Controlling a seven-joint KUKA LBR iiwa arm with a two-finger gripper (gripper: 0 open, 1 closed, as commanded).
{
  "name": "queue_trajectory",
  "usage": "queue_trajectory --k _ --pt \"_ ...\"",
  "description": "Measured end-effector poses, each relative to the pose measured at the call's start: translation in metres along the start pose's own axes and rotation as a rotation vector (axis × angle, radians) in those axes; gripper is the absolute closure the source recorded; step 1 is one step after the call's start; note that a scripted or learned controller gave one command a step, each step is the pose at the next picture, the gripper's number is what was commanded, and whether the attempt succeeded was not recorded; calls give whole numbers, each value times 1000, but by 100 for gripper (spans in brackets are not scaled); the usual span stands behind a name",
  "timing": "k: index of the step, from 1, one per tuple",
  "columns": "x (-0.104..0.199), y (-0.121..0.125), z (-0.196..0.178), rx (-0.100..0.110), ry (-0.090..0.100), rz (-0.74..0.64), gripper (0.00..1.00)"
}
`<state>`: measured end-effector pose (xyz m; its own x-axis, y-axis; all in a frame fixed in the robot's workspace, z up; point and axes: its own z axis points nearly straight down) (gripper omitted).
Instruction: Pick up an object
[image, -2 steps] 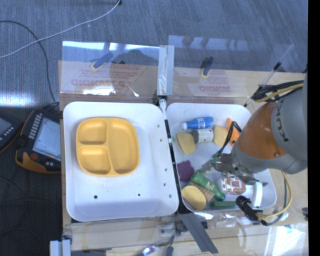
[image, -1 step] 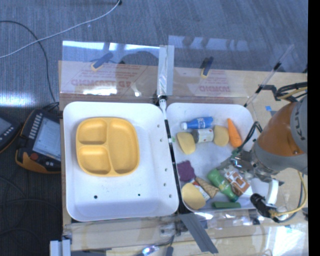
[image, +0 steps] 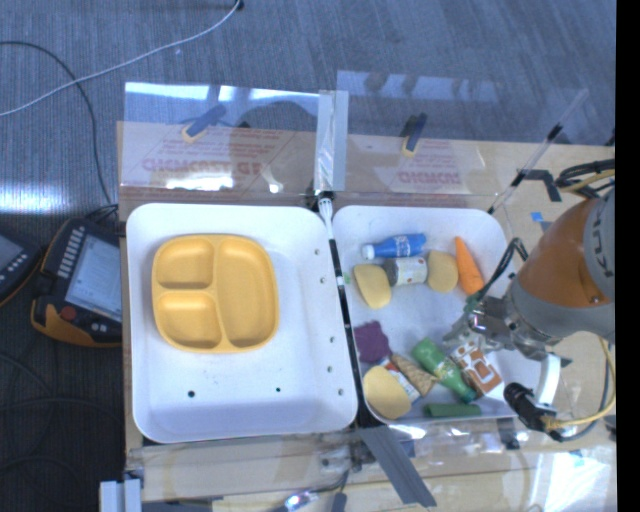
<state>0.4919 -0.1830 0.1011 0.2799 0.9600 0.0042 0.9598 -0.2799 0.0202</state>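
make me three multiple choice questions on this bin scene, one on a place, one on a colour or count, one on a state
1. Where is the yellow divided plate?
A. left bin
B. right bin
C. on the floor

2. What colour is the carrot?
A. purple
B. orange
C. blue

3. How does the blue bottle rest?
A. upright
B. lying on its side
C. hanging from the arm

Answers:
1 A: the plate sits in the left bin, the only thing in it.
2 B: the carrot near the right bin far wall is orange.
3 B: the bottle lies lengthwise on the bin floor.
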Motion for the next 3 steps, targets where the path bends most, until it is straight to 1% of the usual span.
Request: queue_trajectory --k 1,2,3 --pt "14 2 -78 22 -10 245 100" --pt "14 -11 -79 23 -5 -105 100" --pt "26 71 -23 22 -7 47 100"
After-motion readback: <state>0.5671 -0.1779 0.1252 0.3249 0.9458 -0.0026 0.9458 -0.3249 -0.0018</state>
